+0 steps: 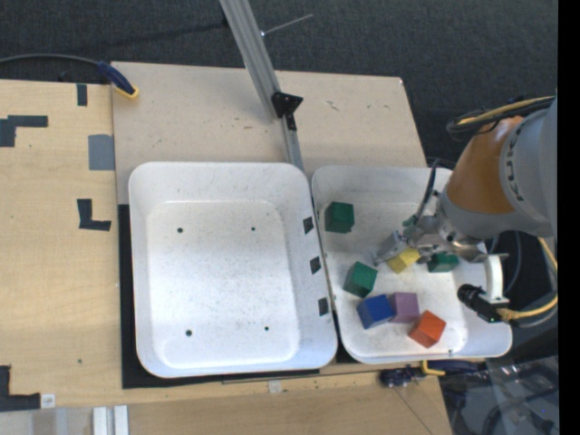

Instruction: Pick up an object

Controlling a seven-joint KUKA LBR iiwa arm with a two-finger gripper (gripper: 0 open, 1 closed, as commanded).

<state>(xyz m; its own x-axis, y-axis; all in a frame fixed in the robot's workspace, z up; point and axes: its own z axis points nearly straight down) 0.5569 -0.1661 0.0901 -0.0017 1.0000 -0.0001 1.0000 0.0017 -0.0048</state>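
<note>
Gripper [410, 243] and yellow block [403, 260] sit almost on top of one another in the right bin [385, 181], and that closeness is what the coming move turns on. The arm [494, 184] leans in from the right, its orange band above the wrist, and the tool hangs low over the middle of the bin; the yellow block lies just on the near side of the tool's tip, touching it or nearly so. Whether the tool is spread or closed cannot be told at this size, and nothing can be seen clamped in it, so the block is best taken as lying loose on the bin floor. A small dark green block [443, 262] lies just to the right of the yellow one, partly under the wrist. Further off, a green cube [339, 217] sits at the far left of the bin, another green cube [360, 278] lies left and nearer, and a blue cube [374, 310], a purple cube [404, 306] and an orange cube [427, 328] form a row along the near side. The yellow block looks slightly longer than wide, its long axis running roughly left to right with a small tilt. By this reading it is the nearest candidate, needing only a short shift toward the near side and a drop. The left bin [145, 188] plays no part.
</note>
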